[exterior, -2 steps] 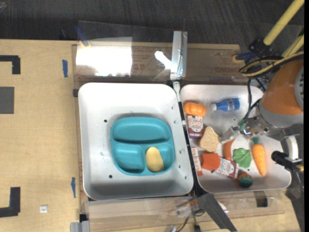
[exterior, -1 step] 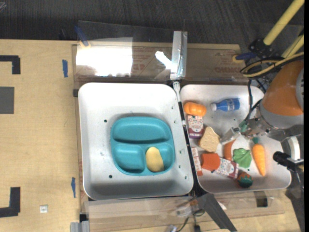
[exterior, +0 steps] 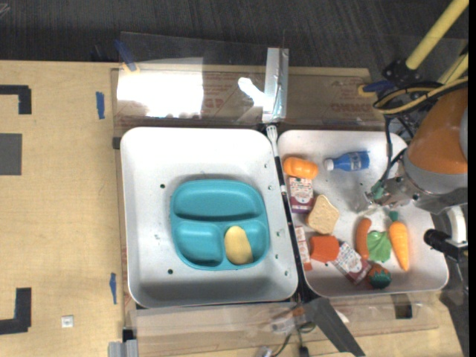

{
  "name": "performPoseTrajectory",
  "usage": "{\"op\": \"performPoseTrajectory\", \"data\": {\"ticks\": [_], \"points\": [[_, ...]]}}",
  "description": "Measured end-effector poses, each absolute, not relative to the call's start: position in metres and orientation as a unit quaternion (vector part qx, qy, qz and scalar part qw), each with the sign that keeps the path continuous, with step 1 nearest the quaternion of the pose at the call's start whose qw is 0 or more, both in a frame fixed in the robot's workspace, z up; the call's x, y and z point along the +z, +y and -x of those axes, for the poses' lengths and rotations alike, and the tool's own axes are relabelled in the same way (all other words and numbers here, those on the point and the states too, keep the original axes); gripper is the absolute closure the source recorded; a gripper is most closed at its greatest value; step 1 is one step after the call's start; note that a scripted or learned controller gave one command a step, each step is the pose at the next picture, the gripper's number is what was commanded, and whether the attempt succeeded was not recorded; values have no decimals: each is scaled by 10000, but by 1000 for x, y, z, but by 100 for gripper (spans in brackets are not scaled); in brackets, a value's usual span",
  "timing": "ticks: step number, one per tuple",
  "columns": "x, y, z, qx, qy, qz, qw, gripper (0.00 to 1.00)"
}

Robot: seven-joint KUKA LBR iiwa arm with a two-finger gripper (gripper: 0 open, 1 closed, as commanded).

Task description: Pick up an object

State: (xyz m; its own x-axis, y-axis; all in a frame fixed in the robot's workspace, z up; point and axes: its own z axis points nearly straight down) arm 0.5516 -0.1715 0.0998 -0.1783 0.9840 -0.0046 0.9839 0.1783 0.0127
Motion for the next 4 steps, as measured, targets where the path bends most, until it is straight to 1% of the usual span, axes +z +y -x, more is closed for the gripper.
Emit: {"op": "performPoseTrajectory", "data": {"ticks": [1,2,3,4], "points": [[99,-172,-551,30,7675,-6411,50,0],[88,-176,-532,21,7724,-6351,30,0],[100,-177,-535,33,7719,-6357,66,100],[99,-177,-534,29,7717,-6359,59,0]]}}
